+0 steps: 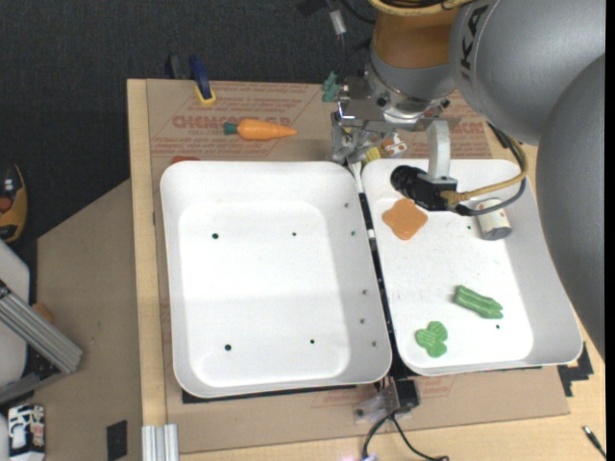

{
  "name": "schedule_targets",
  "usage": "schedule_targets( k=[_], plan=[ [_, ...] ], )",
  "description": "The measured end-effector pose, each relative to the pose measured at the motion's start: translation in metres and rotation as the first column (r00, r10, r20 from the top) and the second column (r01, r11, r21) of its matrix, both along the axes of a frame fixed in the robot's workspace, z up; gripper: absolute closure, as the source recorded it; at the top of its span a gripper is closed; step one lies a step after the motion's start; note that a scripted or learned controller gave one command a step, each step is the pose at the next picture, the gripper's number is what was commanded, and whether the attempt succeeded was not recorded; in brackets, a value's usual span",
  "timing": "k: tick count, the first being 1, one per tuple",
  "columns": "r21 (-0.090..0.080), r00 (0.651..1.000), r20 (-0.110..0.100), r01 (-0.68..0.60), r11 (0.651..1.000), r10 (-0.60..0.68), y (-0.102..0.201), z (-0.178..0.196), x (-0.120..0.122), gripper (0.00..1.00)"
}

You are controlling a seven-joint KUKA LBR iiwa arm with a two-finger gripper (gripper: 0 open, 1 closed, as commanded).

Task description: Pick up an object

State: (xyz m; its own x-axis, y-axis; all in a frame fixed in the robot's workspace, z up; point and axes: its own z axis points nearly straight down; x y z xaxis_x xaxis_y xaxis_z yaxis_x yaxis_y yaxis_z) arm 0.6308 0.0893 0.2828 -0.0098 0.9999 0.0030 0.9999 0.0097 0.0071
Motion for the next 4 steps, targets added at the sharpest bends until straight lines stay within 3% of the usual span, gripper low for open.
schedule_targets(
  k=[1,2,3,4],
  plan=[
    [-0.001,1.000,-0.002,0.005,1.000,-0.005,0.064,0.041,-0.022,1.00],
    [-0.002,1.000,-0.011,0.004,1.000,-0.004,0.119,0.052,-0.079,1.00],
    [-0.001,1.000,-0.003,0.006,1.000,-0.006,0.136,0.084,-0.100,1.00],
    [-0.005,1.000,-0.013,0.019,1.000,-0.019,0.016,0.076,-0.148,1.00]
  ],
)
